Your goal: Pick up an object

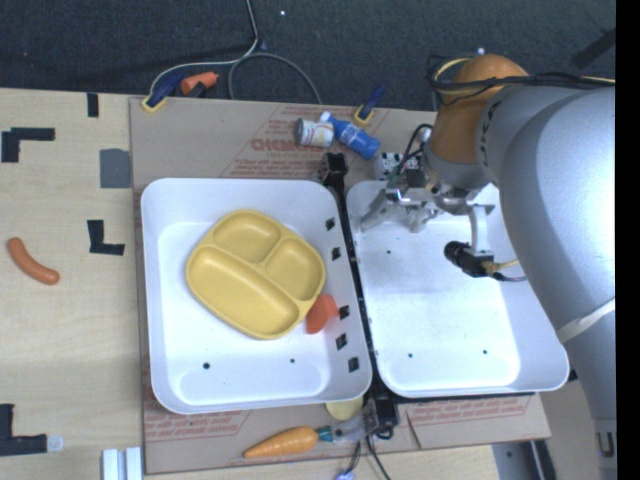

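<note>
The gripper (400,208) hangs low over the far end of the right bin (450,368), just inside its back wall. Its metal parts splay out toward the divider, but the wrist and cabling crowd them, so whether the claw is open or closed cannot be told, and nothing can be made out between its tips. The arm (560,198) sweeps in from the right and covers the bin's right side and far corner, so anything lying there is hidden.

The likely targets sit in the left bin (160,298): a yellow divided plate (255,273) lying flat, and a small orange piece (320,314) touching the plate's near right edge, close to the divider. Judging by its position, the claw is well apart from both (it would need to cross the divider to reach them).

Outside the bins, a toy carrot (285,442) lies on the near cardboard, an orange sausage-shaped toy (32,261) rests far left on the bench, and a blue-and-white item (338,134) behind the bins is too small to identify.
</note>
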